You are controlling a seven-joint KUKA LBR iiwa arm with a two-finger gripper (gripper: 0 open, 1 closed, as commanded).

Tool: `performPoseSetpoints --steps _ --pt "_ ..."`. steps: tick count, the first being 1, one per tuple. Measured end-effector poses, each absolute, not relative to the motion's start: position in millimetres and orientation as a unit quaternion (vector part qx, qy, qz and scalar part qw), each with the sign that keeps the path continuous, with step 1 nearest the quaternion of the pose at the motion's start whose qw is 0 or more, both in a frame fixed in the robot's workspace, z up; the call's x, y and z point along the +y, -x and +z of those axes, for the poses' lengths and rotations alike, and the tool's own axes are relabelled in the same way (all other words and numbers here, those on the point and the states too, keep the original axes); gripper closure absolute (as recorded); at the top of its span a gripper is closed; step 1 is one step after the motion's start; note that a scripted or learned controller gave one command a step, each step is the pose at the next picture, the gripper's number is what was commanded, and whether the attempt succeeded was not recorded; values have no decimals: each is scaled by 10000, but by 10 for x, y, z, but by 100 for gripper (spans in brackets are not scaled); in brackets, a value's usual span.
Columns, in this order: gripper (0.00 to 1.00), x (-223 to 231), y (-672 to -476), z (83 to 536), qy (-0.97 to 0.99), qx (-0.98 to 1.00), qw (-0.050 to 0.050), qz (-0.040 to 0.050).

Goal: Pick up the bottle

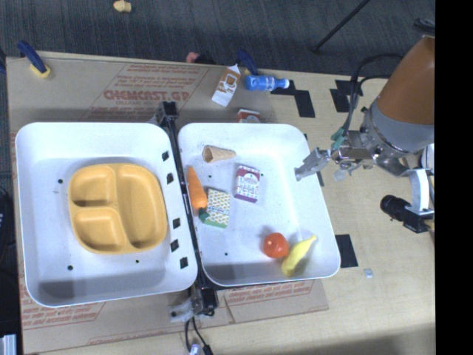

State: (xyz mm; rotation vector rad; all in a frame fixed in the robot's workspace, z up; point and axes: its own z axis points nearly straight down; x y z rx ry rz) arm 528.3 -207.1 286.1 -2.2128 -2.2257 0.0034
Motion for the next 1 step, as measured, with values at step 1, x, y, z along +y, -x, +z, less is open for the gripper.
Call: performPoseSetpoints --steps 1 --pt "100 -2068 -5287 2963 7032 -7110 23 16"
